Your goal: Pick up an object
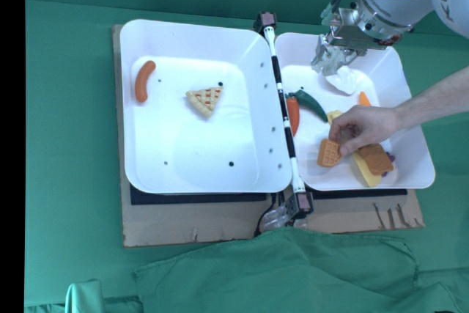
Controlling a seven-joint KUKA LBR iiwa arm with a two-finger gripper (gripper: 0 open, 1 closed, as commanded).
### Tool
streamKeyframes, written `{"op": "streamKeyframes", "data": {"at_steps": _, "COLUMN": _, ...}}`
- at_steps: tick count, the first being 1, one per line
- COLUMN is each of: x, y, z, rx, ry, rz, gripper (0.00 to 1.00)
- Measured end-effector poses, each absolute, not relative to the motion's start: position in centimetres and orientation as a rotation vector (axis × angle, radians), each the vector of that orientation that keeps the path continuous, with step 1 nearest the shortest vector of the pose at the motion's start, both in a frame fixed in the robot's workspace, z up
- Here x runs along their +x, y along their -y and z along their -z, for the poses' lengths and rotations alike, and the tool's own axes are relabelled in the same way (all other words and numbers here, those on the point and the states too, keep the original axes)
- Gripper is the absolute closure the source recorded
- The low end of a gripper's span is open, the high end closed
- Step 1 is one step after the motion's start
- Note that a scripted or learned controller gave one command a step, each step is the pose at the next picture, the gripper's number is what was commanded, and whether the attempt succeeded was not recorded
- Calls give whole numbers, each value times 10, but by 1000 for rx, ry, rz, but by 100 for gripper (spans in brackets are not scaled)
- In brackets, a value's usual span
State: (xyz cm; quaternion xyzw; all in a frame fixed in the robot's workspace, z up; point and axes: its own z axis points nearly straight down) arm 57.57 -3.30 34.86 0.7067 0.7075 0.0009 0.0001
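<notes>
My gripper (329, 62) hangs over the far part of the right bin (415, 171), just above a crumpled white object (344, 78). Whether anything sits between its fingers is hidden by the hand body. Below it in the same bin lie a green pepper (311, 104), a red-orange chili or carrot (293, 114), an orange waffle piece (329, 153), a yellow block (363, 171) and a brown bread-like piece (376, 157). The left bin (183, 37) holds a sausage (144, 80) and a pie wedge (205, 99).
A person's bare hand (363, 126) and forearm (440, 97) reach in from the right, over the toys in the right bin. A black-and-white striped bar (283, 117) divides the bins. Green cloth (293, 275) is bunched at the front.
</notes>
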Motion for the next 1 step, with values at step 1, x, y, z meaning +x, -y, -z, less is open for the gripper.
{"op": "streamKeyframes", "data": {"at_steps": 1, "x": 566, "y": -11, "z": -350, "rx": 2219, "ry": -2223, "rz": -4, "gripper": 100}}
